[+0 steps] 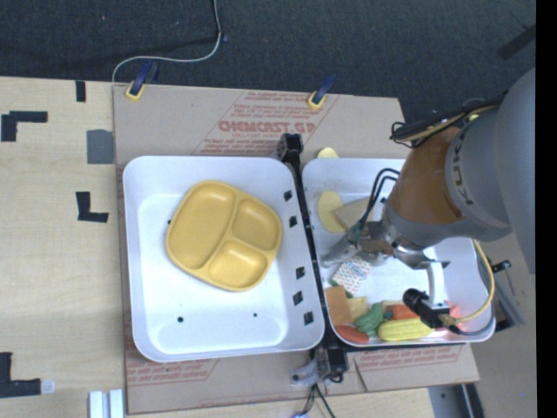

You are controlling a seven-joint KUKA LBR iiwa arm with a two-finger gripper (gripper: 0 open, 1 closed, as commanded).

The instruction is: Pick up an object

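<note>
My gripper reaches in from the right and hangs low over the left half of the right bin. Its tip is just above a white speckled packet and just right of a pale yellow rounded piece. The grey arm with its orange band covers much of the bin's middle. Along the bin's front edge lie an orange block, a green piece, a yellow corn-like piece and a red piece. I see nothing clearly held at the tip.
The left bin holds a yellow divided plate. A black clip strip runs along the wall between the bins. A small yellow thing sits at the right bin's back rim. Cables loop beside the arm on the right.
</note>
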